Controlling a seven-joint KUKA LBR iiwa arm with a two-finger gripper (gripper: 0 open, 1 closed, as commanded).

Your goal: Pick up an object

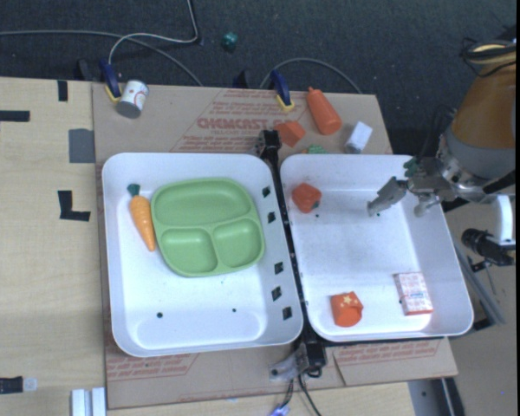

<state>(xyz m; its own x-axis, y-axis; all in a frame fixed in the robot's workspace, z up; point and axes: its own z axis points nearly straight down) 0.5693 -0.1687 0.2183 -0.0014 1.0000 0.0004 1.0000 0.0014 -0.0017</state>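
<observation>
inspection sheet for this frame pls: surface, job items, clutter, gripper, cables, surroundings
Surface: cardboard sheet on a wooden bench, bearing left bin and right bin side by side.
Job's things: left bin holds a green divided plate and a toy carrot beside it. Right bin holds an orange block, an orange-red toy and a small box.
Clutter: behind the bins, an orange bottle-shaped toy, an orange piece, a white cube and a small can.
Gripper: gripper over the right bin's far right area, nothing between its fingers.
Cables: grey cable across the dark floor; wires at the bins' near joint.
Surroundings: dark carpet behind the bench.
</observation>
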